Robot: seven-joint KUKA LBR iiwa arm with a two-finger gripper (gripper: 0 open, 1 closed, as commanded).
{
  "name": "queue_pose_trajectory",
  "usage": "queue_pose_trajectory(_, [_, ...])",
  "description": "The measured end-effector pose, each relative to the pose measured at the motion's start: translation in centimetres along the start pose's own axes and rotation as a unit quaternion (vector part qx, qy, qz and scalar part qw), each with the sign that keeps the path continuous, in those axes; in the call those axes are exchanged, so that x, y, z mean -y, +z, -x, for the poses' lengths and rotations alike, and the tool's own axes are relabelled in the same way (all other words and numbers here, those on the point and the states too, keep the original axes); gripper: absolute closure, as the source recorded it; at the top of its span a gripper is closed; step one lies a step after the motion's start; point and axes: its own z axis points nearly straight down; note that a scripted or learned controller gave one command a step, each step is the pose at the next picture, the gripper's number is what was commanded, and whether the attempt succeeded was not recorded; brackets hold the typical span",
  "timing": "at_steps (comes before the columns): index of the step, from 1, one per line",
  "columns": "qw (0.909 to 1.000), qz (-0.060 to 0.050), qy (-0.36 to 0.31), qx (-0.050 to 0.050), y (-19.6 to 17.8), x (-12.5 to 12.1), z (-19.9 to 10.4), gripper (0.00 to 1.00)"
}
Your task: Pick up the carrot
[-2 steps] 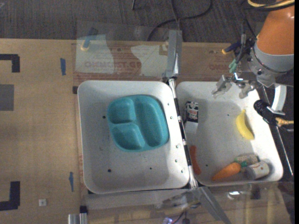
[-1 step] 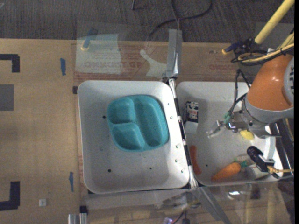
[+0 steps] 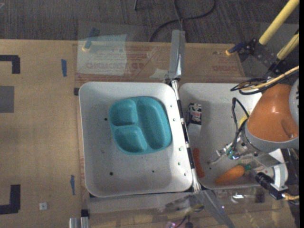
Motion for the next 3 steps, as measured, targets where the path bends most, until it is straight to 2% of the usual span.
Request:
queue_pose_trajectory(1, [1.0, 0.0, 0.003, 0.002, 0.05, 2.48, 6.54, 0.0])
queue_pose_trajectory(3, [0.9999, -0.001, 0.01, 0.001, 0.06, 2.66, 7.34, 0.0])
